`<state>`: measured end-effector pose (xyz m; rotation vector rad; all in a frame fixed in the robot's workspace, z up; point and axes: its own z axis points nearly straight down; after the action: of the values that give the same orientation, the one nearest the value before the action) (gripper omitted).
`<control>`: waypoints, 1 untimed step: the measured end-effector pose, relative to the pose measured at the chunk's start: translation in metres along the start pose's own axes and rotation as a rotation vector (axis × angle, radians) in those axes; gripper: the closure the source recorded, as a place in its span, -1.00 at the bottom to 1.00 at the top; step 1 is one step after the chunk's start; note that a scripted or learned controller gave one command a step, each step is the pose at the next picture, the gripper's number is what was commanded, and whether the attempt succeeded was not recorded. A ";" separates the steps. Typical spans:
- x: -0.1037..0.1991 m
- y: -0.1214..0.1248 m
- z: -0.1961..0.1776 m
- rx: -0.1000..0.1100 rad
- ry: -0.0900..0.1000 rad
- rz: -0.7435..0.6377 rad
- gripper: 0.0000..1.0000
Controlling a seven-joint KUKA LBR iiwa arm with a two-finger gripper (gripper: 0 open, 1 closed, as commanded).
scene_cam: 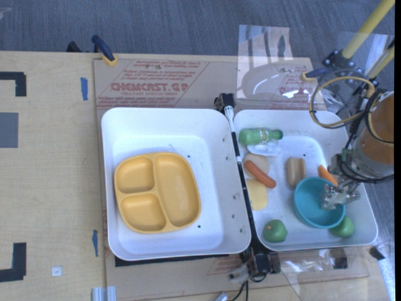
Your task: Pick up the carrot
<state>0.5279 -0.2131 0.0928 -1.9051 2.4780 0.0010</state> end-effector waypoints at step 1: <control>0.002 0.016 -0.001 0.022 -0.002 -0.305 1.00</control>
<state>0.5116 -0.2113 0.0942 -2.2480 2.1501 -0.0271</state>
